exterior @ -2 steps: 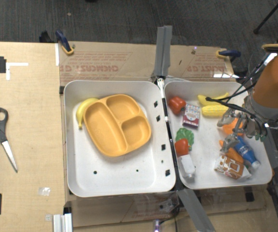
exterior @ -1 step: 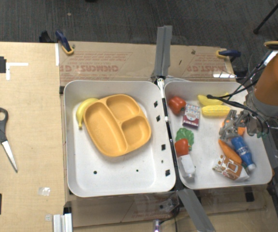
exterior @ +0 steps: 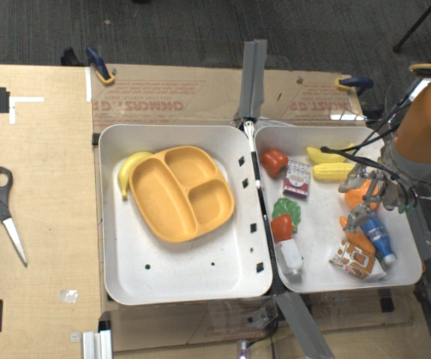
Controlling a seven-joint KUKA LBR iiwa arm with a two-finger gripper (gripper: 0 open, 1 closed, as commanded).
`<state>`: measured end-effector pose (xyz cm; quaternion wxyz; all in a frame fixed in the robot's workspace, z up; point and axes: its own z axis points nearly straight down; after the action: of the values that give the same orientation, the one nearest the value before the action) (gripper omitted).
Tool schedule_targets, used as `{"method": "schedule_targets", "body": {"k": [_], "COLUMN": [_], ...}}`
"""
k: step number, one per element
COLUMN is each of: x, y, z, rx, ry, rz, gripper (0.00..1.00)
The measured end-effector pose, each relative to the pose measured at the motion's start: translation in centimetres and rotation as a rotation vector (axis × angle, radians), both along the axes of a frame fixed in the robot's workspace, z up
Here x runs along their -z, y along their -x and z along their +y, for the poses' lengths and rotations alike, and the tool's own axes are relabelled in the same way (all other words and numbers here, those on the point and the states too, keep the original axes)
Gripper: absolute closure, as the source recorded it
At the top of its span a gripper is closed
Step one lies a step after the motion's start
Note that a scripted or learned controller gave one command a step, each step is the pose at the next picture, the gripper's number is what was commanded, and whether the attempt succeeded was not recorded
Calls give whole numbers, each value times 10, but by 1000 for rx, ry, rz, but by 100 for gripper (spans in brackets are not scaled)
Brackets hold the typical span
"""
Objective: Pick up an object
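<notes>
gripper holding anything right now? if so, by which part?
Cannot be told. The gripper sits low in the right white bin, over an orange object beside the blue bottle; no object shows between its fingers.

The scene is being lit evenly from above, fairly brightly. Soft shadows are being cast under the tray [exterior: 179, 193] and inside the bin walls [exterior: 109, 223]. Slight blur is being shown throughout; mild glare is being thrown off the white plastic.
</notes>
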<state>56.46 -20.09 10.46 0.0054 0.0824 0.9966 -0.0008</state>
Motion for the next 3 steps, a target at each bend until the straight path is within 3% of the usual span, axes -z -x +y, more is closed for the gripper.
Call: {"method": "schedule_targets", "body": {"k": [1, 2, 3], "x": [11, 1, 0], "y": [30, 28, 27], "z": [-20, -19, -19], "rx": [-7, -8, -8], "ry": [-3, -1, -1], "rz": [7, 3, -1], "gripper": [0, 100, 0]}}
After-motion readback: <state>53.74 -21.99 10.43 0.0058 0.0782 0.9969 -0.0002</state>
